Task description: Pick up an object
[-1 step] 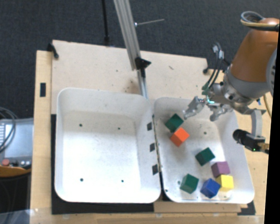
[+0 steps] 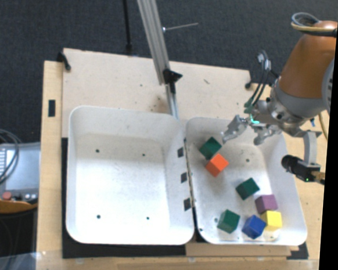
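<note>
The gripper (image 2: 250,132) hung spread and empty over the upper part of the right bin (image 2: 295,197), with the nearest pick, a dark green cube (image 2: 210,147) touching an orange cube (image 2: 217,164), lying toward its eight o'clock.

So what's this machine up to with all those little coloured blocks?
A robot arm is trying to pick up a block. Its gripper hangs open over the right bin, above and to the right of a green block that touches an orange block. It holds nothing. More blocks, green, purple, yellow and blue, lie at the near end of that bin.
</note>
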Tool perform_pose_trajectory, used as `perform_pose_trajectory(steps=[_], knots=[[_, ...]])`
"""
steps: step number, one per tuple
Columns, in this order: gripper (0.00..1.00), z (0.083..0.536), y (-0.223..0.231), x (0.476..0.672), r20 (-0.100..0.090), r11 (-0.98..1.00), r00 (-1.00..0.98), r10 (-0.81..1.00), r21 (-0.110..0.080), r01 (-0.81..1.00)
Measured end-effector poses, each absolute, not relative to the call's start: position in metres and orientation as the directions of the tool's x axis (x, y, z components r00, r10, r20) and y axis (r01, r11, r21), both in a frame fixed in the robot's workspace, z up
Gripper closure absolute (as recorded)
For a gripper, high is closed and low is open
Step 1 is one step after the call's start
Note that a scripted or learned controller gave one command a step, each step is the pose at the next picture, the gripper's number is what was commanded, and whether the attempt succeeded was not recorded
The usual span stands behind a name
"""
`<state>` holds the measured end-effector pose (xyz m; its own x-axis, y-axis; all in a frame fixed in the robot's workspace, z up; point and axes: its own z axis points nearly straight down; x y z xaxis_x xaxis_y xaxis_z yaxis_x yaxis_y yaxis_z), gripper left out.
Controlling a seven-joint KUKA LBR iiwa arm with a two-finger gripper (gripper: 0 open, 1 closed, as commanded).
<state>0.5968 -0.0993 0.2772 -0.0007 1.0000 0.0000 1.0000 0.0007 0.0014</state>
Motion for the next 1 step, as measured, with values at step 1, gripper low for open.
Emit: perform_pose_trajectory(steps=[1], knots=[[0.00,0.2342,-0.1000,0.5922,-0.001,-0.002,0.002,1.000,-0.004,1.000]])
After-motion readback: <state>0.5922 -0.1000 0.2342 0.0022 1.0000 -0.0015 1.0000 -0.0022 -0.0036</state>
